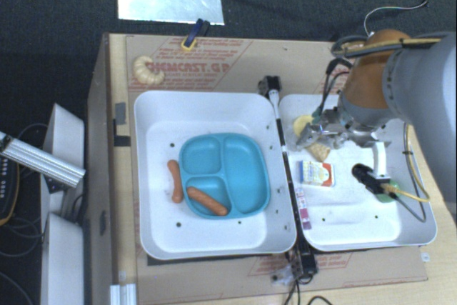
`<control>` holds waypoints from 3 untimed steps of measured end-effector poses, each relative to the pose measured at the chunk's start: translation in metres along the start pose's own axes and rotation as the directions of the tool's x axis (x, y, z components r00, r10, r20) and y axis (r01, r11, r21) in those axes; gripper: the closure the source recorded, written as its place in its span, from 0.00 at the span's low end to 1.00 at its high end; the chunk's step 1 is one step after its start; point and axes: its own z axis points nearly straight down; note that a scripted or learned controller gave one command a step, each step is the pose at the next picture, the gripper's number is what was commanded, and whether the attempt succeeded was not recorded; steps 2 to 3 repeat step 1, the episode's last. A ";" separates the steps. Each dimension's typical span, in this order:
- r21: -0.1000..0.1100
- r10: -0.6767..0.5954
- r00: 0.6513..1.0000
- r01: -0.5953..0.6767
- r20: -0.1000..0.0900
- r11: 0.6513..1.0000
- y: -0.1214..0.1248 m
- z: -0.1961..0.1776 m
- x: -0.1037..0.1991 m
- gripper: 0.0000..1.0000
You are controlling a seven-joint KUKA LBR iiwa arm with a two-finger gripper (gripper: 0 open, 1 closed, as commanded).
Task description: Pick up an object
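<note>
Glossy blue divided plate (246, 161) in the left bin (207, 107), smooth sausage (208, 201) on it, second sausage (175, 181) beside it. Over in the right bin (357, 225), gripper (323, 133) just beside a yellow lump (303, 125) and a tan chunk (319, 151), flat packet (316, 173) near; can't tell if open or closed.

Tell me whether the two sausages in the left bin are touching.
Apart. The camera view shows the blue plate's rim between the outer sausage and the sausage on the plate.
</note>
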 end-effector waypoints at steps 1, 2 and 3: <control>-0.003 -0.001 1.000 0.001 0.000 1.000 0.001 -0.011 0.000 1.00; -0.003 -0.001 1.000 0.001 0.000 1.000 0.001 -0.011 0.000 1.00; -0.003 -0.001 1.000 0.001 0.000 1.000 0.001 -0.011 0.000 1.00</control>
